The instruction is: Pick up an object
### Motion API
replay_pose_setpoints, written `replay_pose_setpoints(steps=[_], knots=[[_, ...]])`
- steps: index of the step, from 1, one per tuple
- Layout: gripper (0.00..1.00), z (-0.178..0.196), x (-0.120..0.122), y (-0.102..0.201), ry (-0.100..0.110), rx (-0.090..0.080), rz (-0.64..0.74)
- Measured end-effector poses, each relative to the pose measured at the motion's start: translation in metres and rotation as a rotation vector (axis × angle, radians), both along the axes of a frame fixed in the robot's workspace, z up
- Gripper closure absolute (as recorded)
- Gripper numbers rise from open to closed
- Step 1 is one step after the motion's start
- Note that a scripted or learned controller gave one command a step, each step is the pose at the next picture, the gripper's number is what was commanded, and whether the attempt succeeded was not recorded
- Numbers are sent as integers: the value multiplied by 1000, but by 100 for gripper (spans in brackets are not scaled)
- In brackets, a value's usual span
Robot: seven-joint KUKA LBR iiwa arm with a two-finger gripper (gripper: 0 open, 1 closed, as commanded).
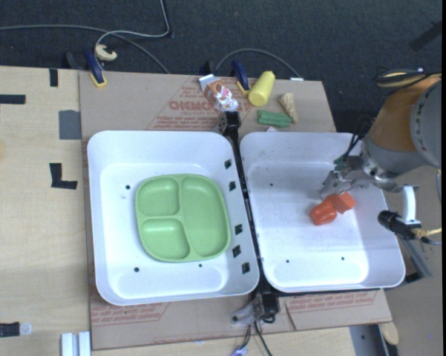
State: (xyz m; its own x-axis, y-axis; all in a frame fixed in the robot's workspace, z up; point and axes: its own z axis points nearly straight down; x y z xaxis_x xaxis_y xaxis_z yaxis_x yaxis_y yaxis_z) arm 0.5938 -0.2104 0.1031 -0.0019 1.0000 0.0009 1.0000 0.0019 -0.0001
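Lying near the right bin's (282, 269) right edge was an orange-red, stubby object (331, 208); the gripper (340, 185) hung just above it, its grip impossible to tell.

A robot arm (412, 128) with a rounded grey casing and 1 broad band of dull orange wrapped around it. Toward the right-hand white bin (282, 273) the casing narrows into a paler grey wrist. From the wrist extends a small gripper (340, 186) of thin, silvery metal parts with dark joints. On the wrist's side away from that bin sits a white curved bracket and a short black cylindrical fitting with a pale tip. Fine details of screws or markings are too blurred to make out.
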Motion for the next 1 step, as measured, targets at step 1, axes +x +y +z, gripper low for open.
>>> replay_pose_setpoints(steps=[1], knots=[[100,0,-59,62,3,1,0]])
